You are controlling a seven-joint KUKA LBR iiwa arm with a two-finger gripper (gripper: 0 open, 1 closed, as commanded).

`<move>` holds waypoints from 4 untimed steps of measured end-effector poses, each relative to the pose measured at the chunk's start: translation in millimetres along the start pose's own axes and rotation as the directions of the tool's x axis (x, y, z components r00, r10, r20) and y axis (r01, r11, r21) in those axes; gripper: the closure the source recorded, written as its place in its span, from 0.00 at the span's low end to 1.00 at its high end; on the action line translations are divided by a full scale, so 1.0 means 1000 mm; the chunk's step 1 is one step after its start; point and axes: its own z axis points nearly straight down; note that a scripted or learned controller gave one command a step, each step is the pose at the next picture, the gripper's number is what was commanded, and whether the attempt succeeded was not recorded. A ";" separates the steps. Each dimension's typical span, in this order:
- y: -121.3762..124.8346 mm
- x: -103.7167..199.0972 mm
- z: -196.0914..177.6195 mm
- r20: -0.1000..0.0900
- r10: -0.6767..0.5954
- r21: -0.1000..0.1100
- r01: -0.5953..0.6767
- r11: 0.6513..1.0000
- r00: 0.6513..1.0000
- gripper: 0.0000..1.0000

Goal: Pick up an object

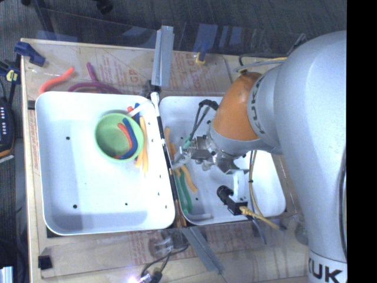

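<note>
The grey arm [312,128] loomed closest to the camera, its bulk covering much of the right bin [265,199], with the orange band [238,108] just above the wrist. The gripper [187,153] sat low over the left side of that bin, near the wall it shares with the left bin [59,175]. Whether the fingers were apart or together could not be told; the wrist hardware hid them, and nothing was visibly held between them.

Just beside the gripper lay thin orange and green sticks [184,184] along the bin's left wall. They looked light, stiff and slender, likely plastic, and probably smooth enough to slip. A grip across the middle of one stick, fingers crossing its length, would seem safest; lying close to the wall, they leave little room on that side.

In the left bin a green bowl [119,136] held more coloured pieces, resting against the dividing wall on the worktop [118,58]
</note>
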 end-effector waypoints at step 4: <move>0.040 -0.044 0.011 -0.010 -0.049 -0.001 0.049 0.999 0.999 1.00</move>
